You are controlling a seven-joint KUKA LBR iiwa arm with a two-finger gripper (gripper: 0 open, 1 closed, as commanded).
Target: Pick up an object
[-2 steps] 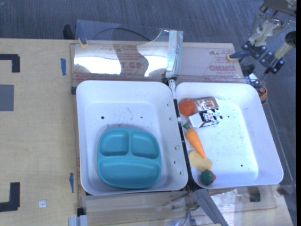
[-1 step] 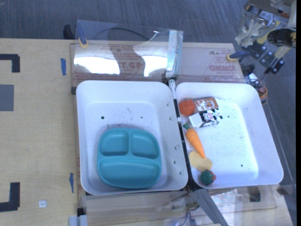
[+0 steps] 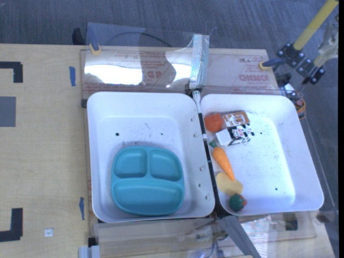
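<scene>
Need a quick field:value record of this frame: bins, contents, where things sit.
left bin: teal divided tray, toward near edge
right bin: small items clustered along its left wall
orange ball: far end of cluster, touching small carton
toy carrot: mid cluster, tip toward near edge
yellow piece: just below the carrot
green-and-red piece: nearest corner
</scene>
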